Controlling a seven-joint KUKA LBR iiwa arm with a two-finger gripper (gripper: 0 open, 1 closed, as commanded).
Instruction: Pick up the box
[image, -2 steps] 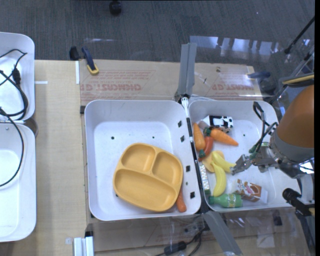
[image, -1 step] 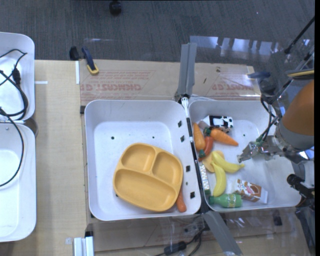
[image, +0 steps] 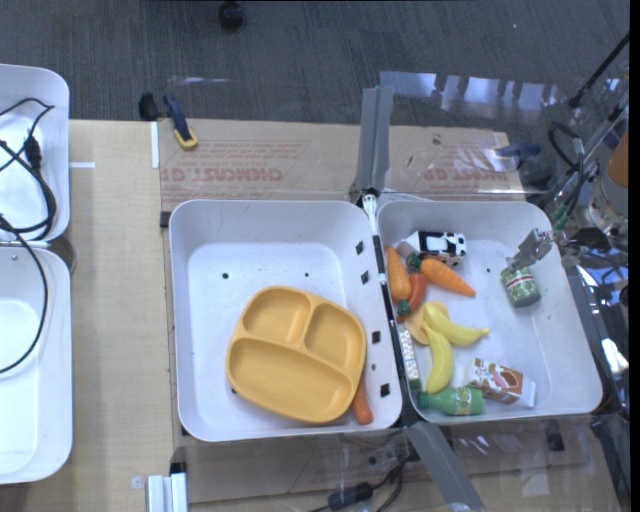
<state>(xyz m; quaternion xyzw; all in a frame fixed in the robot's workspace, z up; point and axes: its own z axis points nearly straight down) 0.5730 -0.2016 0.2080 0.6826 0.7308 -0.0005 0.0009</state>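
White right bin (image: 560, 400) holds box (image: 498, 382): small carton, brown and white, lying flat near front wall, long axis running left-right with slight tilt, right end lower. Beside box's left end: one green bottle (image: 455, 402). Also two bananas (image: 444, 343), two carrots (image: 432, 275), one black-and-white toy cow (image: 441, 245), one green-labelled can (image: 521, 285). Left bin (image: 190, 300) holds one yellow divided plate (image: 296, 353). Gripper (image: 535, 247) sits above can, well apart from box; finger state cannot be told.

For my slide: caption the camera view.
Small brown-and-white carton box lies among toy food in the right white bin; end effector hovers apart.
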